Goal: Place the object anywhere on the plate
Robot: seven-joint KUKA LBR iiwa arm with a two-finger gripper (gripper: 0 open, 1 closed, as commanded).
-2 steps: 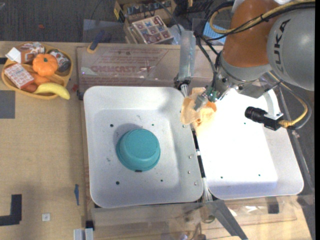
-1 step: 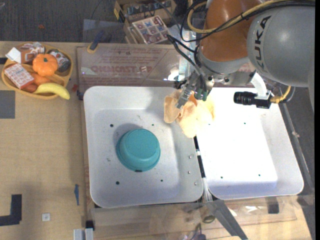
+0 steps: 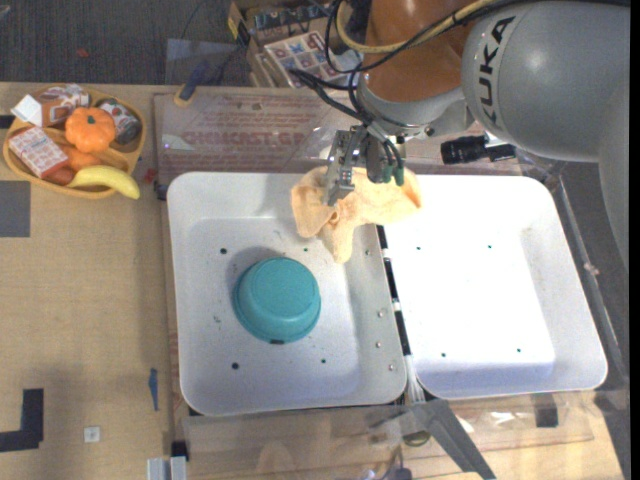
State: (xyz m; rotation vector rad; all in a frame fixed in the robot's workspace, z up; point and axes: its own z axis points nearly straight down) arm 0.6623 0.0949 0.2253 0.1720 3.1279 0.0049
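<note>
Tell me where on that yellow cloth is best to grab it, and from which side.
Probably the bunched upper part of the yellow cloth, from straight above. It lies crumpled over the far ends of the bins' shared rims, so its raised folds give the fingers something to pinch, while the tail drooping toward the teal plate looks flatter. The gripper sits right over that bunch.

The arm point(image 3: 560, 68) runs off the frame's top and right edges. The end effector point(image 3: 362, 168), upper centre, overlaps the top of the yellow cloth point(image 3: 335, 213), hiding part of it. At upper left, the labels of packets in the basket point(image 3: 25, 163) are too small to read.
</note>
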